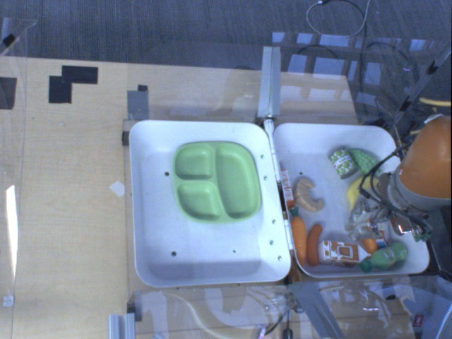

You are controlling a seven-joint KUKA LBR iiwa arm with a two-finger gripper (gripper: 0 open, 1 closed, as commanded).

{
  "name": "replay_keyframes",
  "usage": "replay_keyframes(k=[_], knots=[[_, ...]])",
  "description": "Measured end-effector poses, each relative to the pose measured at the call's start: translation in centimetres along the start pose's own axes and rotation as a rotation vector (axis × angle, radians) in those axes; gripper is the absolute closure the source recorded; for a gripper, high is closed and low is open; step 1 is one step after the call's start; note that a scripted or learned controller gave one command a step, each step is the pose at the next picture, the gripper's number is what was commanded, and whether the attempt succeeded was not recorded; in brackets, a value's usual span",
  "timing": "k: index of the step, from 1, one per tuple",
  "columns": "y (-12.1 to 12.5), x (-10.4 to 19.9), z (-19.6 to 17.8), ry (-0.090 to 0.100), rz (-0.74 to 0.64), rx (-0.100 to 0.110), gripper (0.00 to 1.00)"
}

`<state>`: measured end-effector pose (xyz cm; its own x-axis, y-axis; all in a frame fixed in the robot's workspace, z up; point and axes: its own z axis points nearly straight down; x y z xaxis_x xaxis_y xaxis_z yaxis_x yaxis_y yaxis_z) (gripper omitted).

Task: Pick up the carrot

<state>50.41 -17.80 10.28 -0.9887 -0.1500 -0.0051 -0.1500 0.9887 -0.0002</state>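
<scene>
Carrot beside sausage (touching, against bin wall).

No words or numbers can be read. A small box at the lower right of the frame, in the right bin, has a label with orange and white marks, but it is too small and blurry to read. A green can near the upper right of that bin has a printed wrap with light spots, and its print cannot be read either. Black shapes at the upper left of the bench are plain blocks, not letters.
</scene>
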Motion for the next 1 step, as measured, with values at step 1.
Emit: replay_keyframes(k=[1], knots=[[-0.01,-0.01,-0.01,-0.001,0.0,0.0,0.0]])
